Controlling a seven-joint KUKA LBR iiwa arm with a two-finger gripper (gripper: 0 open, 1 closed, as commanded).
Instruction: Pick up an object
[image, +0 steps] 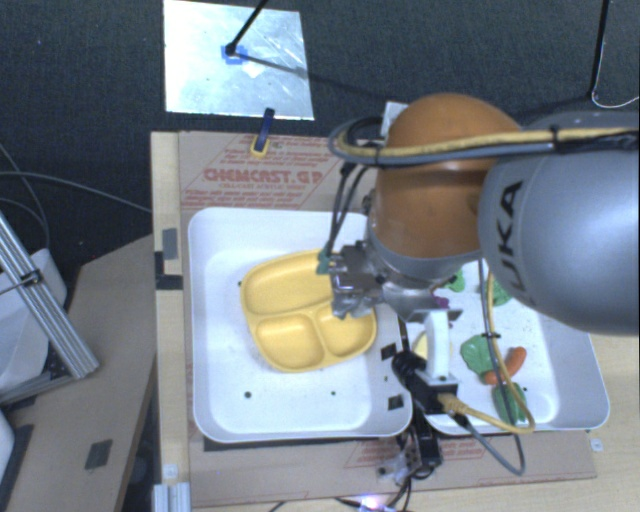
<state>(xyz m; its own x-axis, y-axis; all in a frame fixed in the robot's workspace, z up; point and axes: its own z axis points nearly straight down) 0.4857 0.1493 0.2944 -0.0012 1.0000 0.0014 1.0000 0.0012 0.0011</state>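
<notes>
Item 1. Left bin (230, 400), white and shallow, nearest the camera on the left side of the worktop (110, 330). Its near floor is bare but for a few dark specks.

Item 2. Right bin (572, 390), white, touching the left bin along their shared wall. Contents seen past the arm: a long green piece (512, 402) toward the near rim, an orange piece (507, 364) just beyond it, a green leafy piece (477, 352) beside the orange one, and a small green piece (456, 283) farther back.

Item 3. Yellow divided plate (290, 320), three compartments, lying flat in the middle of the left bin, toward its right wall.

Item 4. Hand (348, 285), metal, hanging over the right edge of the yellow divided plate. How far it is open cannot be told, nor whether it grips anything; the plate lies flat on the bin floor.

Item 5. Arm (560, 240), grey with an orange band, reaching across the right bin.

Item 6. Cardboard sheet (250, 172), red lettering, under both bins.

Item 7. Small blue and yellow object (263, 132), at the sheet's far edge.

Item 8. Shiny square sheet (240, 60), farthest, on dark floor.
</notes>
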